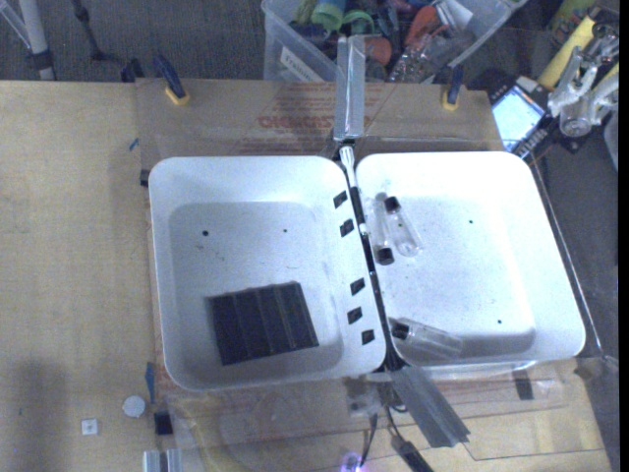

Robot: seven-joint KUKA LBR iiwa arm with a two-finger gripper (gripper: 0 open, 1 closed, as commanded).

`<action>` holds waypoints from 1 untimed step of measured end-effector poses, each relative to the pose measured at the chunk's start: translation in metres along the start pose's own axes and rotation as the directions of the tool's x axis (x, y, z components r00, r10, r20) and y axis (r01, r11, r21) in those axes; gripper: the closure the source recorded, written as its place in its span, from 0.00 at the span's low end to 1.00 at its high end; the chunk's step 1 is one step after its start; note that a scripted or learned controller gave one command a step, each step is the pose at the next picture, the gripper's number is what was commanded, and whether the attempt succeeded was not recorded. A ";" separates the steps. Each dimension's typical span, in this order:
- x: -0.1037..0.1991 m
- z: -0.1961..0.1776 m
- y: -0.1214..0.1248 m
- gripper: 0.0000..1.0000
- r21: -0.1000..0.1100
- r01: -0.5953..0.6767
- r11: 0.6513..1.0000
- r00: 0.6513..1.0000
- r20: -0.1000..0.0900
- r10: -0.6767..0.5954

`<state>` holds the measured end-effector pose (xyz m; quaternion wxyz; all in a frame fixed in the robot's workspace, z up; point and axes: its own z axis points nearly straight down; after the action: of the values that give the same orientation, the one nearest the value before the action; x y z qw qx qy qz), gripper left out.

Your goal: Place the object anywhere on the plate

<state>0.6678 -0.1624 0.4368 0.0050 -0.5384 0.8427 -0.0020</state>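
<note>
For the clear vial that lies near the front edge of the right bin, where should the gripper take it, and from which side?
Probably at the middle of the vial's clear body, coming straight down, with the fingers closing across its narrow width. It lies flat, black cap toward the divider, long axis slanting along the right bin's front slope. The slope crowds its near side, so finger room there looks tight.

Wooden bench (69, 214); clear toy-filled tub (393, 18) behind.

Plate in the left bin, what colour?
Black, with faint lengthwise ribs: the plate, seen in the camera view.
</note>
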 end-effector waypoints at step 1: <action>0.004 0.001 -0.001 1.00 -0.002 0.662 0.750 0.750 0.002 -0.662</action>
<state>0.6676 -0.1664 0.4363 0.0039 -0.8017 0.5977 -0.0023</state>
